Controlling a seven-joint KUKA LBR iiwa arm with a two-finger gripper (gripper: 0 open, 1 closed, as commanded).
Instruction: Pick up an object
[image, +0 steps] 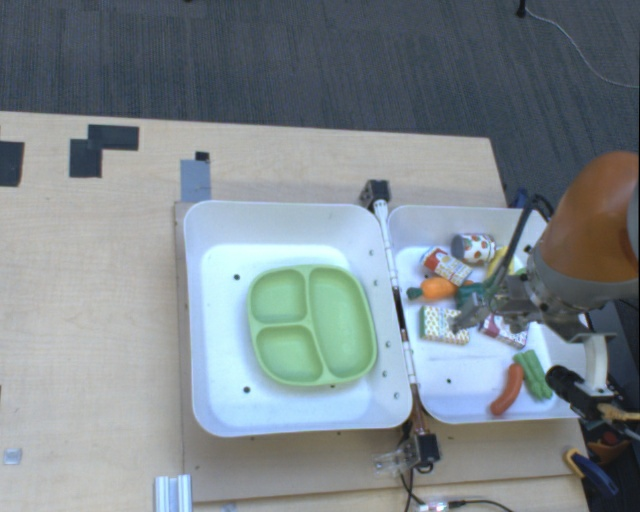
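Dark carpet lies behind the bench, and the gripper (470, 312), whose grip state cannot be told, should be centred over the orange toy (437, 290) near the right bin's (450, 400) left wall before closing.

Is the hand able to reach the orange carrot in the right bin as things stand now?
Probably yes. The hand hangs over the right bin, just right of the orange carrot. Nothing lies on top of it, though other small items crowd around it.

The bench (90, 300) is light wood. Two white bins sit on it side by side: the left bin (215, 330) mid-frame, the right bin (450, 395) at the right.
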